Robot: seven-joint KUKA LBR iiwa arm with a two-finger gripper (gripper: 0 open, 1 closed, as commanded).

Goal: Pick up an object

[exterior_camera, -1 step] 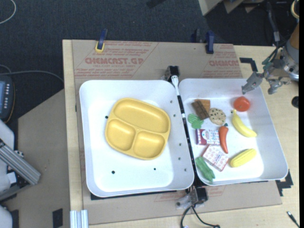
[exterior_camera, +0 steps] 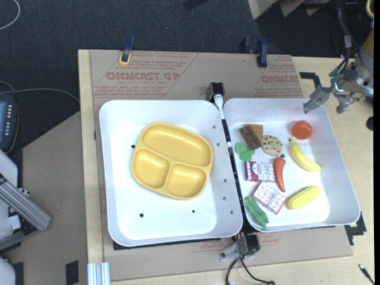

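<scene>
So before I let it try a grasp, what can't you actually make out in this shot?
- Gripper, camera view: partly cut by the right edge; finger state unclear.
- Small cartons in the right bin: print too small to read.
- Green item: partly under a carton, shape unclear.

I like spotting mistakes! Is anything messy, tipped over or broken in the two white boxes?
Nothing looks broken or spilled. The yellow divided plate sits a bit crooked in the left bin. The toy foods lie jumbled close together in the right bin, like the banana, corn and tomato.
</scene>
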